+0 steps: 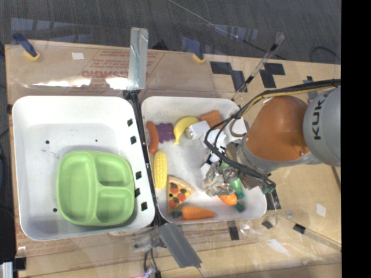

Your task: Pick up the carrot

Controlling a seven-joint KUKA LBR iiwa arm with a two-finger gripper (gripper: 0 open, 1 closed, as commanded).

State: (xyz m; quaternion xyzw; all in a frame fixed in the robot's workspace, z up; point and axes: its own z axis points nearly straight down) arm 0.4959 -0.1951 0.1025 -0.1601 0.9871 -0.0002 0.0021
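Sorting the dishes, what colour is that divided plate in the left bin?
Light green plate, seen in the camera view.

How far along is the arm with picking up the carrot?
Done: the arm has reached into the right bin, with the gripper low over the toys there. In hand: nothing that can be confirmed; the carrot lies flat on the bin floor by the near wall, apart from the gripper. Left: move over the carrot, grasp it and lift it.
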